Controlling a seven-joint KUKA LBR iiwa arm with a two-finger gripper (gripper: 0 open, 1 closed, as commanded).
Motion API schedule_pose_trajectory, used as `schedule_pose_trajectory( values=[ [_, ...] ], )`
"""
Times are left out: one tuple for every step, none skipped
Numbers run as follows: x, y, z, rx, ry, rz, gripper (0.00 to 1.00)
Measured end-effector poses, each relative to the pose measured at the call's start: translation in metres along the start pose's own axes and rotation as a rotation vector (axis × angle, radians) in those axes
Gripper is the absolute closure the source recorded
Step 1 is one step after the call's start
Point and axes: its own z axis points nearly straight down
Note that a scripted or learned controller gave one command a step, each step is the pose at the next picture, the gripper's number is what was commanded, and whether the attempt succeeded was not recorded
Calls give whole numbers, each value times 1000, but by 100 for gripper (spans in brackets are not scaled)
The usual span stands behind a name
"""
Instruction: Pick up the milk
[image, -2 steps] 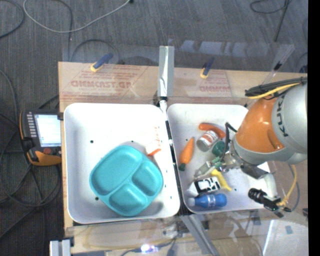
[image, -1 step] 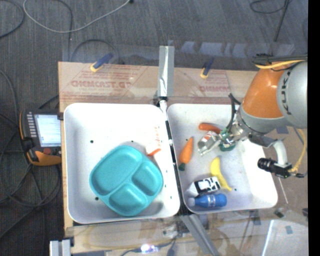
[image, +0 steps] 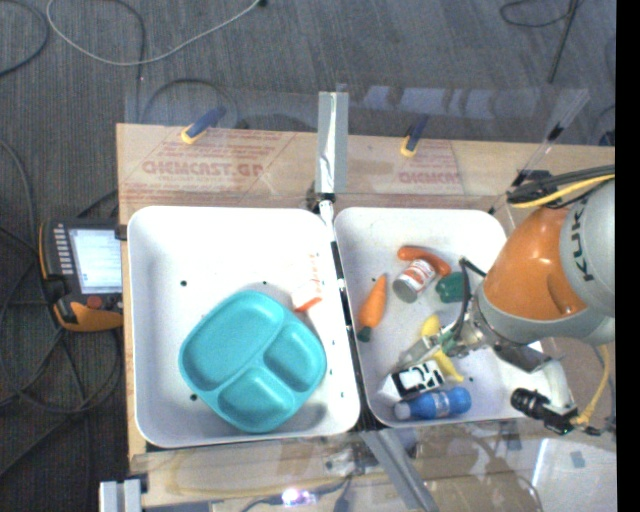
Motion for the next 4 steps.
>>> schedule_pose_trajectory(
  values=[
    [26,41,-65,20,6,113,0],
    [-31,99,-103,20,2,261,0],
    [-54,96,-273,18,2,111,0],
    [-43,35,-121,20,6,114,0]
  ],
)
